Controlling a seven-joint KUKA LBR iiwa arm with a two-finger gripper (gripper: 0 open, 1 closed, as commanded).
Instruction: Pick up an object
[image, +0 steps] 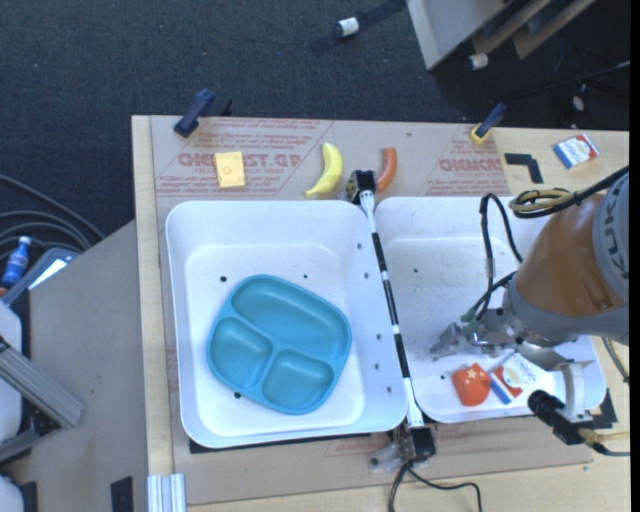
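My arm comes in from the right of the frame, its orange band above the right-hand white bin (440, 230). My end effector (462, 338) sits low over the lower middle of that bin, metal parts pointing left; I cannot tell how it is set, released or clenched, since the wrist hides much of it.

Just below and right of it, on the bin floor, lies a small red-orange toy (471, 384), beside a small white card with red and blue print (512, 378). The toy is near my end effector, but nothing shows between its tips.

In the left-hand white bin (200, 240) rests a blue three-compartment plate (280, 342), lying flat in the lower middle.

On the worktop (290, 150) above the bins lie a yellow banana (326, 170), an orange carrot-like piece (386, 168) and a yellow square tag (229, 169).
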